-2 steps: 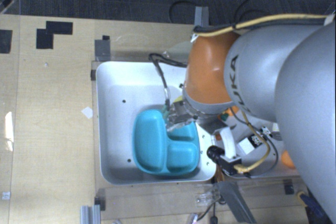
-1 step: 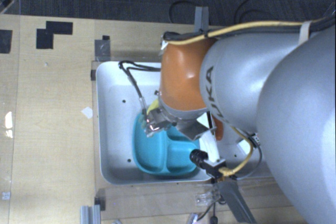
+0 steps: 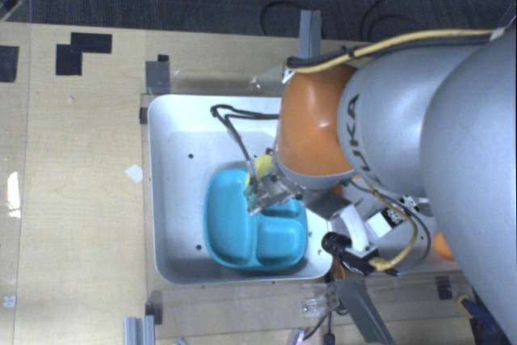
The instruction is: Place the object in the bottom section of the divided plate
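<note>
The arm (image 3: 420, 157) reached in over the white bin (image 3: 174, 174), its orange band and grey bulk covering the bin's right part. In the bin lay the blue divided plate (image 3: 242, 226), a rounded piece with raised ridges marking off its sections; one tall section ran along the plate's left, and a squarer one sat at its lower right.

The pincer (image 3: 260, 194) hung just above the plate's upper middle, right by the ridge. A small yellow-green object (image 3: 262, 166) showed just above the pincer's tip, at the plate's upper edge, pressed close against the wrist. Whether it sat between the fingers could not be told (the wrist hid most of that spot, and the fingers themselves were a blur of metal), so the pincer's width and its hold stayed uncertain.

A thin black cable (image 3: 230, 125) looped from the wrist across the bin floor beyond the plate's upper edge.

Judged from this, the step in hand was the carry or the set-down: the pincer was over the plate but nearer its top than its bottom. If the object was indeed gripped, the next move would call for a short shift toward the plate's near, lower section, then a lowering past the ridge before letting go. The risk was a drop onto the ridge or into the wrong section.
</note>
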Robot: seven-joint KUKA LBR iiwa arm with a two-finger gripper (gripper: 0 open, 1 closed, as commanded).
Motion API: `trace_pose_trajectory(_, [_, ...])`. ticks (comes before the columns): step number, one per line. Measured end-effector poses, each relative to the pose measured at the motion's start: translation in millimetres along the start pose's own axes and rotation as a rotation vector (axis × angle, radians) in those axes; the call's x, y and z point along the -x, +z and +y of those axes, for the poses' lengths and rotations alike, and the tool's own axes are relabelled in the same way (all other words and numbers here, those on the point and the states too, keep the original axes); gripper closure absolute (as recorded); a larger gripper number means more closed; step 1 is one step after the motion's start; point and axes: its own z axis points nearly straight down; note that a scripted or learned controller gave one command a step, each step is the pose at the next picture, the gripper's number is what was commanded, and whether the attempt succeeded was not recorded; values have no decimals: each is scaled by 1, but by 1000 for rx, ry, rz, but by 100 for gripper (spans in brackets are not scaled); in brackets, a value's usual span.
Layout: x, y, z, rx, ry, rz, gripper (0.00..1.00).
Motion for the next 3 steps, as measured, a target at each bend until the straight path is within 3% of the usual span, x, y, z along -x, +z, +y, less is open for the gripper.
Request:
trace_pose_trajectory(1, [0, 0, 0, 0, 0, 0, 0])
trace_pose_trajectory(2, [0, -8, 1, -1, -1, 0, 100])
trace_pose_trajectory(3, [1, -8, 1, -1, -1, 0, 0])
